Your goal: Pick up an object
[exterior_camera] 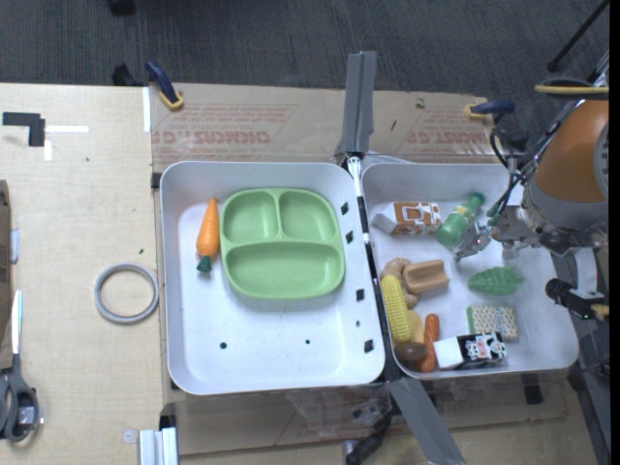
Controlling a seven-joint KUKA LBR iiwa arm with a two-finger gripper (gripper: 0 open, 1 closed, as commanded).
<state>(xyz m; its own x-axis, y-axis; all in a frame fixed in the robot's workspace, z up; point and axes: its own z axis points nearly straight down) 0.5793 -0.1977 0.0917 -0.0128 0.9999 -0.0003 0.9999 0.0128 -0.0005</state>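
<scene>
My gripper [475, 243] hangs low over the upper right part of the right bin [552, 356], at the end of the grey arm with the orange band [581, 153]. It sits right beside a green bottle [456, 223], which lies tilted next to a brown and white carton [415, 217]. I cannot see whether the bottle is between the gripper's tips. Below lie a green leafy piece [494, 281], a bun [426, 277], a corn cob [395, 308], a small carrot [430, 329], a checked cracker [492, 320] and a black and white carton [472, 350].
The left bin [184, 356] holds a green divided plate [283, 242] and a carrot [206, 232] by its left wall. On the bench to the left lie a tape ring [126, 292] and scissors [17, 395]. A grey divider [358, 105] rises between the bins.
</scene>
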